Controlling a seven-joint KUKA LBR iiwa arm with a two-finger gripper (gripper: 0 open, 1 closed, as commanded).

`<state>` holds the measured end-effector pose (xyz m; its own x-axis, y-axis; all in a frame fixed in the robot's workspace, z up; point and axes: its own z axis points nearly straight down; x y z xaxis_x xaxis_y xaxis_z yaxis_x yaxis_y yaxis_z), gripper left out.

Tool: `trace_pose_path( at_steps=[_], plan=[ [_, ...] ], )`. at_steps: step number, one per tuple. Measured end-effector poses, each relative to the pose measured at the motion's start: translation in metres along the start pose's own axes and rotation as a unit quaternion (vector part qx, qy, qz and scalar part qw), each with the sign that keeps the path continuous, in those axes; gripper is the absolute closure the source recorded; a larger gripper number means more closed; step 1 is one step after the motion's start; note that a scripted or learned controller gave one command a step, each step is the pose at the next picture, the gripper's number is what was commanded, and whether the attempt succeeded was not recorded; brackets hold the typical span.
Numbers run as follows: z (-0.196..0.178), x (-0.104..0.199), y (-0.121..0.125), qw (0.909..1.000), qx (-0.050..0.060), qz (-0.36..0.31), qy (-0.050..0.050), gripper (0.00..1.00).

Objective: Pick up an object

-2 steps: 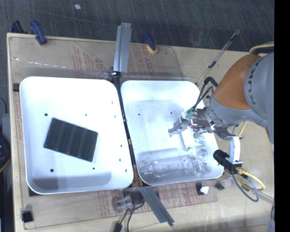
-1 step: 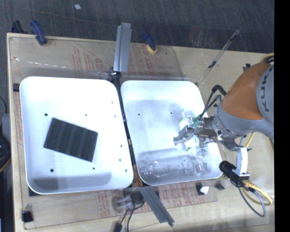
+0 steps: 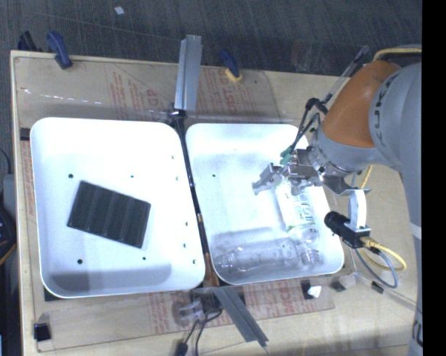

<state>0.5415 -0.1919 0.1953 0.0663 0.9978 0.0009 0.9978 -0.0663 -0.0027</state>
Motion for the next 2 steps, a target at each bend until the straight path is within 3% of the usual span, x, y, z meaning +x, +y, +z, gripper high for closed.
trace_pose_path(
  at_steps=[2],
  plan=[
    [0.0112, -0.0143, 0.0095, 1.0000, -0.001, -0.002, -0.001, 0.00]
  ],
)
